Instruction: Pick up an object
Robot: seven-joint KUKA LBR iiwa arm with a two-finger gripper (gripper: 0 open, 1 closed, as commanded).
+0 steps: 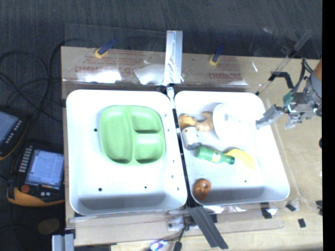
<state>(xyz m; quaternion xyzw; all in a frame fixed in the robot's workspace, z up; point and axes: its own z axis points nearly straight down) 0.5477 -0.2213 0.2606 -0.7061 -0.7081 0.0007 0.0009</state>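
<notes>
Left of the claw [268,116], well apart, a green bottle [215,155] in the right bin [272,184]; claw's state unclear.

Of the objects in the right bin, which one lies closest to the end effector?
The white plate, at the bin's upper right, lies closest to the end effector. The green bottle, yellow banana and brown ball lie farther left or lower.

Single fixed camera above counter [303,156], looking down at slant. Mid distance: both white bins side by side, left bin [84,156] and right bin [267,161], fully in frame. Arm [306,95] enters from right edge. Dark floor along top and left.
</notes>
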